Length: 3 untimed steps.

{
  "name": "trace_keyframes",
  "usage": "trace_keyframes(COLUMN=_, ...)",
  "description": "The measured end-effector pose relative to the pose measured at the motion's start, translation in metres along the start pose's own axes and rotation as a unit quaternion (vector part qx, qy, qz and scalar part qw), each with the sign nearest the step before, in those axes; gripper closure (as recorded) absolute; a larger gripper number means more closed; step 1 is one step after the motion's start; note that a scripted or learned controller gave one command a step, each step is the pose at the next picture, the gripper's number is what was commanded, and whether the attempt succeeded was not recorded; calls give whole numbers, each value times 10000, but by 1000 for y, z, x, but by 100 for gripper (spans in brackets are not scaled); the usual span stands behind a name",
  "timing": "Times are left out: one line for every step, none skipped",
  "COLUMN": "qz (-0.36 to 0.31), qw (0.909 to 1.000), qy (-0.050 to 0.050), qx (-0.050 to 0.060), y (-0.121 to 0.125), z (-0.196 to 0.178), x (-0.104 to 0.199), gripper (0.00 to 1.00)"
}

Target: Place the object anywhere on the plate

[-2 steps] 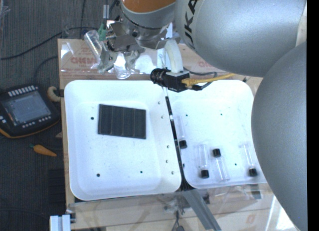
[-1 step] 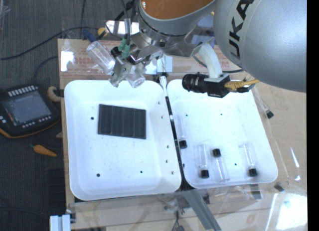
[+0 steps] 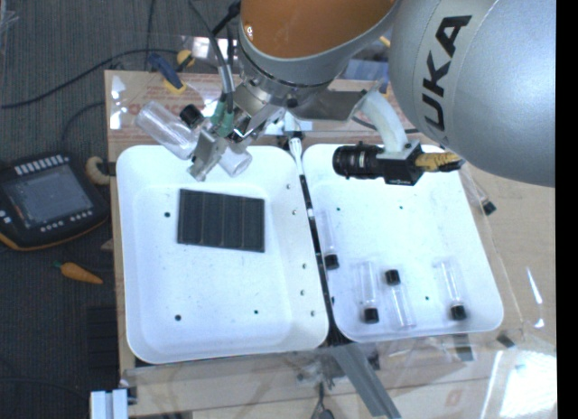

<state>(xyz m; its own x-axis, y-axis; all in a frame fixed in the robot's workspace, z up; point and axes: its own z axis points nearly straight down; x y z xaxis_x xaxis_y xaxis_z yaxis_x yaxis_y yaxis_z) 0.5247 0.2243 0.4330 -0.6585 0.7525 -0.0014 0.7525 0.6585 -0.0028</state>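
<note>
Orange-banded arm wrist positions the hand (image 3: 209, 153), closed on a clear vial (image 3: 233, 162), above the left bin's far edge; next, judged: carry it nearer, over the dark plate (image 3: 222, 219), and release.

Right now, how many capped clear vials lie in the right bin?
3 for certain, all near the front edge: left vial, middle vial, right vial. A black cap by the divider may mark a fourth.
</note>
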Motion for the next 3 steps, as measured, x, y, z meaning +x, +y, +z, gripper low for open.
trace_keyframes(qz=-2077, qw=9782, qy=-1, qx=-8, y=-28, z=16, x=29, gripper=100)
trace_keyframes(qz=-2076, qw=9782, qy=-3, qx=-10, y=-28, z=16, x=29, gripper=0)
trace_keyframes(qz=-2076, qw=9782, qy=-3, qx=-10, y=-28, z=16, x=29, gripper=0)
